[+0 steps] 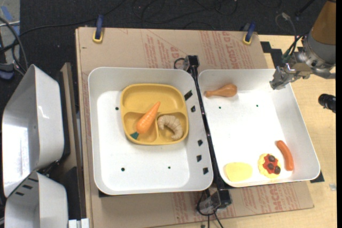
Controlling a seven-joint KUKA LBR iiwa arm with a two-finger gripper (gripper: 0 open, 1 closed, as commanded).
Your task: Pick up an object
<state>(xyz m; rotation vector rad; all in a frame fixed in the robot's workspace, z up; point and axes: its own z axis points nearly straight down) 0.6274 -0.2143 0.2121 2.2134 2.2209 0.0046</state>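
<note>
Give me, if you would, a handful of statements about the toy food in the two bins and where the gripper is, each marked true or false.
1. The carrot lies in the yellow divided plate in the left bin. True.
2. The shrimp lies in the right bin. False: it is in the plate, beside the carrot.
3. The drumstick lies near the right bin's far edge. True.
4. The gripper is over the left bin. False: it is at the right bin's far right corner.
5. The sausage touches the drumstick. False: it lies at the near right, beside the small pizza.
</note>
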